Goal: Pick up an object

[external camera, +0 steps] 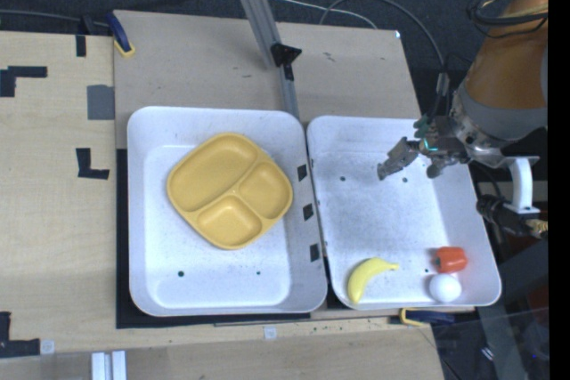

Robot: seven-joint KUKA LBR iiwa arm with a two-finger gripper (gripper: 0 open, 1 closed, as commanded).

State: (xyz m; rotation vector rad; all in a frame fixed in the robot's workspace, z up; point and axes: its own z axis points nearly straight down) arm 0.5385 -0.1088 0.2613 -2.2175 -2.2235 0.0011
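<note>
With its fingers (414, 157) seemingly spread and holding nothing near the right bin's (356, 131) far edge, the arm should travel toward the near edge, centring over the banana (367, 275) before descending.

No text, label or number is readable.

2 white bins: left bin (142, 218) w/ 1 yellow divided plate (230, 190), 3 compartments. right bin (374, 218) w/ 3 items: 1 yellow banana (368, 275), 1 orange object (451, 259), 1 white ball (444, 287). 1 arm (503, 76), 1 gripper (414, 160).
</note>
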